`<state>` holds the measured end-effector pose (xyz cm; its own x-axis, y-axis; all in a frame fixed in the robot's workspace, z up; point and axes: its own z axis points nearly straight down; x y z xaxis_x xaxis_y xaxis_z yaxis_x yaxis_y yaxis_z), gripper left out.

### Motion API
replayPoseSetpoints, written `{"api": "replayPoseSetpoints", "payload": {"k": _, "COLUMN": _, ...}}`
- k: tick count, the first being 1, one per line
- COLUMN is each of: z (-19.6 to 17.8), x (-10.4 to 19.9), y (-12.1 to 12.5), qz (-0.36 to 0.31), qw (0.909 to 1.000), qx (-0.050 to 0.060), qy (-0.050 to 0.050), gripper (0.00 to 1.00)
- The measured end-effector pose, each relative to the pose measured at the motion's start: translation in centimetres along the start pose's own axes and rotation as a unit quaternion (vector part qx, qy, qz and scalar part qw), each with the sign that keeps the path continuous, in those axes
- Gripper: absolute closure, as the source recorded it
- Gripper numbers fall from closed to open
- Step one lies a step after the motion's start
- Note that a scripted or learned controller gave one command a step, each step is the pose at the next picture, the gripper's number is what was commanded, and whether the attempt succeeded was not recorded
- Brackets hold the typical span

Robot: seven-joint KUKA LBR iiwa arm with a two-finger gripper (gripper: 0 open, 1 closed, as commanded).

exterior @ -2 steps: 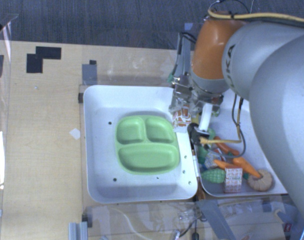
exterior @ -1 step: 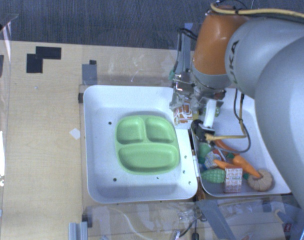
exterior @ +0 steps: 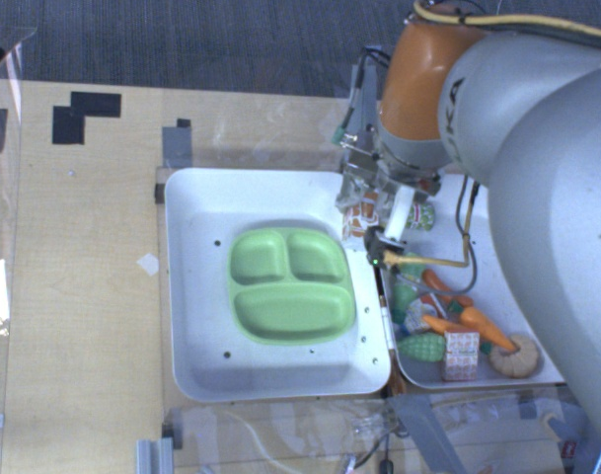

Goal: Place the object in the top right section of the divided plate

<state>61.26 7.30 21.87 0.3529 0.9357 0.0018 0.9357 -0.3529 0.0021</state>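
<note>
- The metal two-finger gripper [exterior: 364, 215] sits over the seam where the two bins meet, near the back end, hanging off the grey arm with the orange band [exterior: 423, 77] that comes in from the right.
- Honestly can't tell how the gripper is set, there's too much clutter and cabling around it. There's something small with red and white on it [exterior: 356, 217] right at the tip, but I can't make out whether it's actually pinched or just lying behind.
- Just right of the tip there's a white-and-green packet-looking thing [exterior: 414, 212] at the back of the right white bin [exterior: 478, 381], partly hidden by the wrist.
- Further toward the front in that same bin is a pile of small stuff: an orange carrot-shaped toy [exterior: 468, 326], a green bumpy piece [exterior: 420, 348], a small white box with a red pattern [exterior: 461, 355] standing upright, and a tan round fuzzy thing [exterior: 517, 357] in the front corner.
- The left shallow white bin [exterior: 196, 265] holds the light green divided plastic plate [exterior: 291, 285], lying flat about in the middle. Two small sections at the back, one wide section at the front.
- The plate's top right section [exterior: 315, 255] is the closest one to the gripper, which is just beyond the plate's back right corner and not over it.
- Both bins sit on a pale wooden bench [exterior: 73, 294].
</note>
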Motion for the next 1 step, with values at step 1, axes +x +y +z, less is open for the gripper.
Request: {"api": "replayPoseSetpoints", "payload": {"k": 1, "z": -0.36, "x": 1.91, "y": -0.54, "qz": 0.016, "qw": 0.9999, "qx": 0.000, "qy": 0.000, "gripper": 1.00}}
